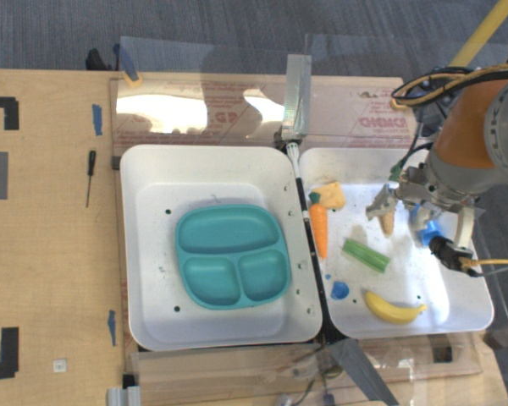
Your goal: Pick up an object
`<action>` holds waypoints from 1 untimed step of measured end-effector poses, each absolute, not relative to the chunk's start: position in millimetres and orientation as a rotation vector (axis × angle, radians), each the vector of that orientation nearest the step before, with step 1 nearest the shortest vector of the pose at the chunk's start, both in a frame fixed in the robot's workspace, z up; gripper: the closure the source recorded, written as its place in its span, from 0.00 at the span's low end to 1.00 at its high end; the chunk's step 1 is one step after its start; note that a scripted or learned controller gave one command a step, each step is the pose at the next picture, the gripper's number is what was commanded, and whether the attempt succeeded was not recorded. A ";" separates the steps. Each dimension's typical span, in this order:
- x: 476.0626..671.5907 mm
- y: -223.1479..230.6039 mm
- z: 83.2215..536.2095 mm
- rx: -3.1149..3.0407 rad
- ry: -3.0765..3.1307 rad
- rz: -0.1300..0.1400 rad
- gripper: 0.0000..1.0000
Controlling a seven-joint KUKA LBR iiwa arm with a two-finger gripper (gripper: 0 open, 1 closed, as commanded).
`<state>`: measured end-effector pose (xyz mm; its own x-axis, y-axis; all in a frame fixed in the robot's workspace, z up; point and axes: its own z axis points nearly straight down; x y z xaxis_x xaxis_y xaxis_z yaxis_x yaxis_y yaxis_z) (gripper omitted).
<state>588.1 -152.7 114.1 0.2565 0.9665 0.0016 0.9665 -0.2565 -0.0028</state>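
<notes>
My arm comes in over the far right corner of the right bin (470, 307), grey with the orange band showing just above the wrist, bent down so that my gripper (404, 216) hangs low over the bin's far half. My two fingers stand spread apart, one pale finger (388, 219) on the left and a blue-tipped part on the right, and nothing sits between them that I can make out. The wrist body covers the bin floor behind the gripper, so whatever lies under it is hidden, and the blue piece by my right finger is too blurred for me to say whether it belongs to me or is a loose toy.

Taking the right bin as my landmark and working from its near edge back: a yellow banana (392, 307) lies along the near wall, curved, its ends turned up. Just left of it, near the bin's left wall, sits a small blue object (339, 291), too small to name. Farther in, about mid-bin, a green block (365, 255) lies at a slant. Along the left wall an orange carrot (319, 228) lies lengthwise, green top toward the far side, and touching its far end is an orange-yellow lump (331, 196) I cannot identify.

Beside the right bin, the left bin (144, 252) holds a teal divided plate (231, 255) with three compartments.
</notes>
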 end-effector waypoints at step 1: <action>609.5 -157.8 89.3 -2.404 -2.016 -0.022 0.00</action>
